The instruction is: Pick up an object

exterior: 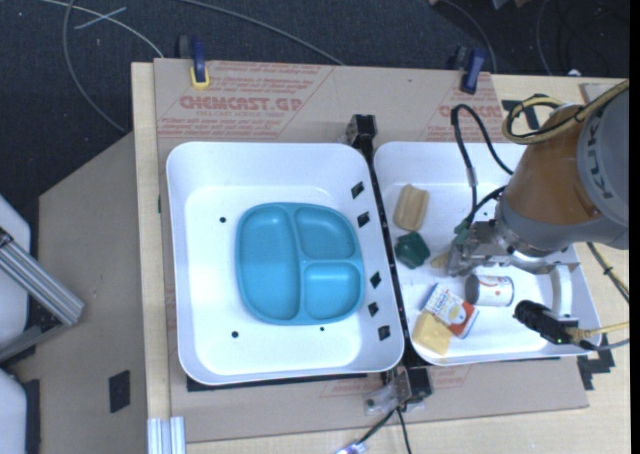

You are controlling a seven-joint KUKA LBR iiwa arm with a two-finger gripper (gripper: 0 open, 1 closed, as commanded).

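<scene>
The right bin [430, 164] holds several small objects. A tan bread-like piece [411, 208] lies near its back left, with a dark green object [411, 248] just in front of it. A white, blue and red carton [449, 306] and a yellow block [432, 334] lie near the front edge. A white can with a red end [494, 291] lies on its side to the right of the carton. My gripper [468, 260] hangs low over the bin's middle, right of the green object and just behind the can. Nothing can be seen held in it.
The left bin [195, 242] holds a blue divided plate [298, 262]. A black divider with clips [375, 242] runs between the bins. The arm's grey and orange body [560, 192] covers the right bin's far right side. Cables lie on the floor behind the bench.
</scene>
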